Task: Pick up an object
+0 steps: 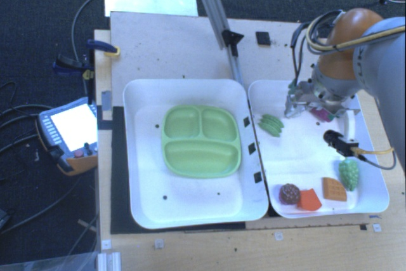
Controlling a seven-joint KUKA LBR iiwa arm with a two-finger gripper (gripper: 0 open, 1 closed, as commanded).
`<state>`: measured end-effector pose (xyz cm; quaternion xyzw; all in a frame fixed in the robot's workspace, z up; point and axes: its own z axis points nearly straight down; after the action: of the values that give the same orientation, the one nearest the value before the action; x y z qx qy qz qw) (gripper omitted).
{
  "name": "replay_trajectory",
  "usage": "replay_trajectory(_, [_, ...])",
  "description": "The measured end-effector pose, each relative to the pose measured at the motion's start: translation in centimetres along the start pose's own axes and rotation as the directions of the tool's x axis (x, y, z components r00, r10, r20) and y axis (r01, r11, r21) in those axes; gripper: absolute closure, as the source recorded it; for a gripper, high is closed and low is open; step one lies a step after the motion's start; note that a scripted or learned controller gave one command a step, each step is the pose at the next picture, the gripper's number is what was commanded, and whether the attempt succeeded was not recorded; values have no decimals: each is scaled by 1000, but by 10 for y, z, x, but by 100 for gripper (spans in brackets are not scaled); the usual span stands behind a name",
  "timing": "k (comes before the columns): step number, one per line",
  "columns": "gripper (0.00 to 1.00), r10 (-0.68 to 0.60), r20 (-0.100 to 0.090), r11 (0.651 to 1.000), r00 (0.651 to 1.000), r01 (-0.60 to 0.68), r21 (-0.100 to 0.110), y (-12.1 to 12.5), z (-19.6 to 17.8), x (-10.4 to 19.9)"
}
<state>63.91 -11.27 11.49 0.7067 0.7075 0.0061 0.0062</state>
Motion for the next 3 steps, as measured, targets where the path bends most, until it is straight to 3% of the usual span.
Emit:
replay_trajectory(1, [100, -3, 0, 1000, 1000, 3, 12, -6, -48, 2])
replay_trajectory(3, [100, -5, 1, 1000, 1000, 5, 11, 6, -140, 3])
